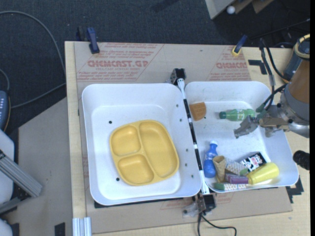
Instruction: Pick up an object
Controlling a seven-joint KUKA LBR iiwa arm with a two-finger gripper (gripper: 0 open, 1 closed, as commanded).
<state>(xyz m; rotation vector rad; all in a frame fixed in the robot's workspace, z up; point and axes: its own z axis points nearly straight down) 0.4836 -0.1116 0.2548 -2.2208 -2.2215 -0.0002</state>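
Reaching in from the right, low over the right bin (280, 146), pincer (244, 130) hanging just beside the green bottle (237, 114). Fingers appearing slightly spread with nothing between them, though hard to tell for sure. Probably lining up on that bottle, lying on its side near the far wall, apart from other things and so easier to take. Crowding in the near corner: blue spray bottle (210, 161), yellow cup (263, 174), a small black-and-white packet (254, 160), its print too small for reading. Sitting alone by the divider, a brown block (198, 110). Resting in the left bin (93, 132), a yellow divided plate (143, 152). Showing on the cardboard over the surface (147, 63), red lettering, seemingly "CHEMCAST".
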